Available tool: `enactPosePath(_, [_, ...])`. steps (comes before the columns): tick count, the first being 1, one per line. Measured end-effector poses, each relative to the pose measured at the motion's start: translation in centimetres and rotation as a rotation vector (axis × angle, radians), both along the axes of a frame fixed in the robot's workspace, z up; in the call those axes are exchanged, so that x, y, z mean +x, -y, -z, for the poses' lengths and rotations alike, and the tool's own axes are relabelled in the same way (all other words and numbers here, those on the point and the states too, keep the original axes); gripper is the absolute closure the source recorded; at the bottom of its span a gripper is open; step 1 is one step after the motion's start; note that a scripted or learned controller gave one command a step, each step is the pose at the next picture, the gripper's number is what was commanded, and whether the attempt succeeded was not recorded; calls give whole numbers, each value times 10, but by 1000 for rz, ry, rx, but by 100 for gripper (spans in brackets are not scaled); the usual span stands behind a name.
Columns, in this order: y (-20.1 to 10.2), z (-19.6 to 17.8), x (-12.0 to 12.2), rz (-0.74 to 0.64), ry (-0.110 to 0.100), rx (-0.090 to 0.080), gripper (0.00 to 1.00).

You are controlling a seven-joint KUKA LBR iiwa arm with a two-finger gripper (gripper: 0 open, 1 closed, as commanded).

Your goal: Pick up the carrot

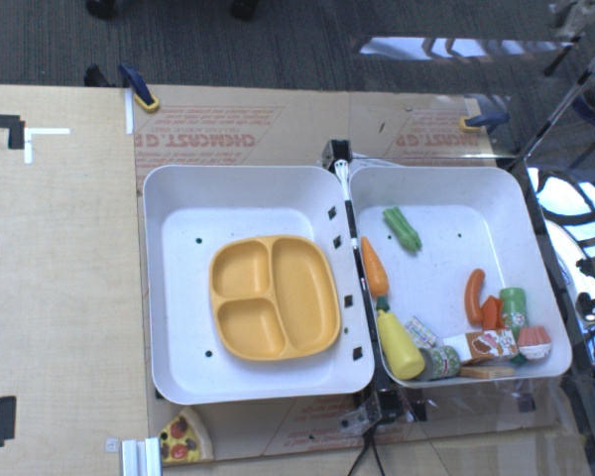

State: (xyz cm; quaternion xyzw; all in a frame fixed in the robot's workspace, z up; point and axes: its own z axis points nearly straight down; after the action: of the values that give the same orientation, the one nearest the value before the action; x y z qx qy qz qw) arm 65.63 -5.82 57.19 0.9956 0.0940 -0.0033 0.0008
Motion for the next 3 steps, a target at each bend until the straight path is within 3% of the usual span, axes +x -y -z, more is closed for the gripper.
enactPosePath(1, [0,0,0,2,0,0,0])
enactPosePath(2, [0,-8,1,-2,-1,1,100])
enactPosePath(3, [0,-8,1,0,-1,0,0])
